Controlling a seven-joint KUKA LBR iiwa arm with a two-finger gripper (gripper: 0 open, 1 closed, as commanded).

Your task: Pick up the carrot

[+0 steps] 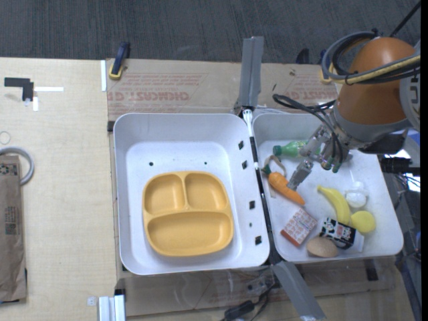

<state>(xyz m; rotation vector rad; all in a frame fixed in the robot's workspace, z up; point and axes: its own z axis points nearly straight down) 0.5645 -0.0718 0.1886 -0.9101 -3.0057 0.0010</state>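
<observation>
Orange carrot [285,187] lies near the right bin's [391,236] left wall, spread claw [299,177] just above.

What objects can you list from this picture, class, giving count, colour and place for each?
Bins: two, white, side by side on the bench.
Plate: one, yellow, three compartments, left bin.
Carrot: one, orange, right bin, left side.
Bottle: one, green, right bin, far end.
Banana: one, yellow, right bin.
Lemon: one, yellow, beside the banana.
Small box: one, reddish, near edge.
Clamp: one, blue and yellow, far bench edge.
Gripper: one, grey, just above the carrot.
</observation>
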